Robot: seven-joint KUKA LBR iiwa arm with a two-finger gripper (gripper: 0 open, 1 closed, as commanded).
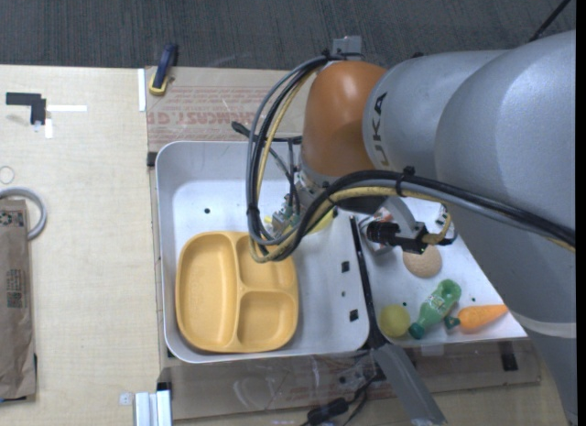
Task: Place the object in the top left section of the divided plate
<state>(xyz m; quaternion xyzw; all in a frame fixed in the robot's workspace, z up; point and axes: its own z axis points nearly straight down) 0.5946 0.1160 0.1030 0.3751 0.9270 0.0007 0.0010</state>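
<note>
Two white bins sit below me; the left bin (183, 186) holds the yellow divided plate (238, 294). My gripper (291, 213) hangs over the plate's upper right corner among the cables. A bread roll (423, 261), lemon (395, 321), green bottle (434, 305) and carrot (480, 317) lie in the right bin (366, 278)

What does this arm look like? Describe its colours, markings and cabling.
The arm is a thick, rounded, light-grey casing with dark KUKA lettering and a glossy orange band above the wrist. Black and yellow cables loop from the band down towards the wrist.
</note>
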